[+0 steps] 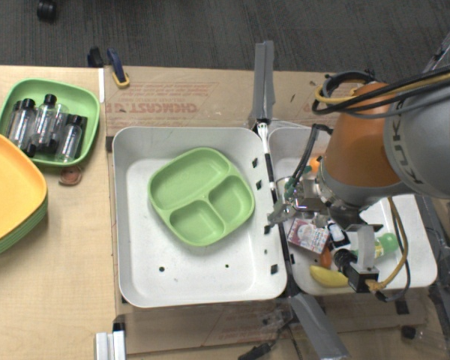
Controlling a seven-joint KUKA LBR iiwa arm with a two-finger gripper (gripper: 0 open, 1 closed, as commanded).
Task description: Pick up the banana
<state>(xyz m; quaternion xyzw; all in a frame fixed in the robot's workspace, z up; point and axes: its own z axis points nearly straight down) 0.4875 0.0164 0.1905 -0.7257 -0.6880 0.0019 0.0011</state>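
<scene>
Two white bins side by side. Left bin holds one light-green three-compartment plate, lying flat, compartments bare. Right bin mostly covered by the grey arm and its orange band, which hang over it from the right.

Visible in the right bin: a small pink-and-white packet near the divider, an orange item just below it, too hidden to name, a green object toward the right, and the banana at the bin's near edge, yellow, lying flat, partly hidden by wrist hardware.

Gripper sits low over the right bin's left half, amid cables and brackets; whether the claw is apart or together cannot be told. The banana lies just below the gripper in the view, close to the black fittings, contact unclear. Nothing seen clamped.

Off the bins, left on the bench: a green tray with several dark-capped clear bottles, and a stack of yellow-orange plates at the far left edge.
</scene>
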